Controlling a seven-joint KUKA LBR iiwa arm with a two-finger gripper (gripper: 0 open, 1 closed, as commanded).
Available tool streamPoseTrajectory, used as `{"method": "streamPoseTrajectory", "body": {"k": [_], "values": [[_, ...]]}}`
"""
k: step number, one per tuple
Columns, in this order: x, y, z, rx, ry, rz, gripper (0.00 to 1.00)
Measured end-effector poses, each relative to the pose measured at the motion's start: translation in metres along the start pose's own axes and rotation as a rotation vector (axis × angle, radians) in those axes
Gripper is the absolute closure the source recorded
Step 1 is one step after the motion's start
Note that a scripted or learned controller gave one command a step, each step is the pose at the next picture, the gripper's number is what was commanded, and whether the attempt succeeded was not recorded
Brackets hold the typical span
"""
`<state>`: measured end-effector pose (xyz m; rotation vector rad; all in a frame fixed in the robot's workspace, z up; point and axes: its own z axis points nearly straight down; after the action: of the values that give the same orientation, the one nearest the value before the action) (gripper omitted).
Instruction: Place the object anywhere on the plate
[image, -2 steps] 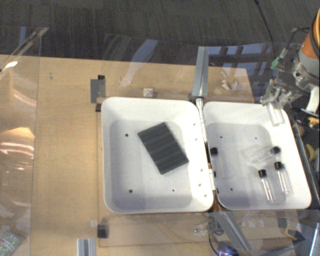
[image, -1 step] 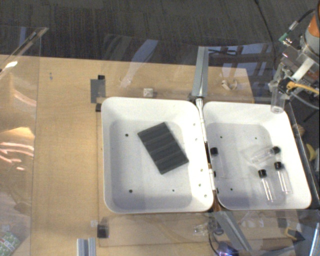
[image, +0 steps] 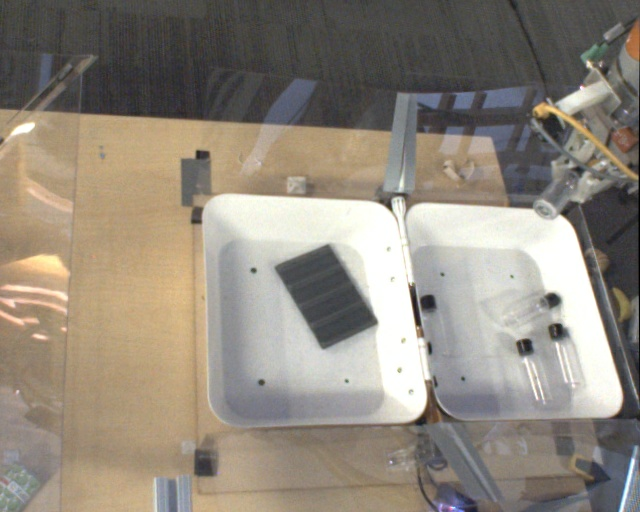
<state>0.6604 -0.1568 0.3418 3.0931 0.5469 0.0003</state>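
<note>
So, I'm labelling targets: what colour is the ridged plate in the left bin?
Dark grey, the plate shows clearest in the camera view.

A pale wooden counter (image: 120, 330) carries two shallow white bins set side by side, their inner rims touching. The left bin (image: 225, 400) and the right bin (image: 600, 400) are joined along a seam with small black clips. A small pale block (image: 296, 185) lies on the counter just behind the left bin. Dark brackets sit near the left bin's far corner (image: 197, 180) and near corner (image: 205, 461).
</note>
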Motion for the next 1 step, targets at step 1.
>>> {"method": "streamPoseTrajectory", "body": {"k": [1], "values": [[0.0005, -0.0258, 0.0983, 0.001, 0.0, -0.055, 1.0]]}}
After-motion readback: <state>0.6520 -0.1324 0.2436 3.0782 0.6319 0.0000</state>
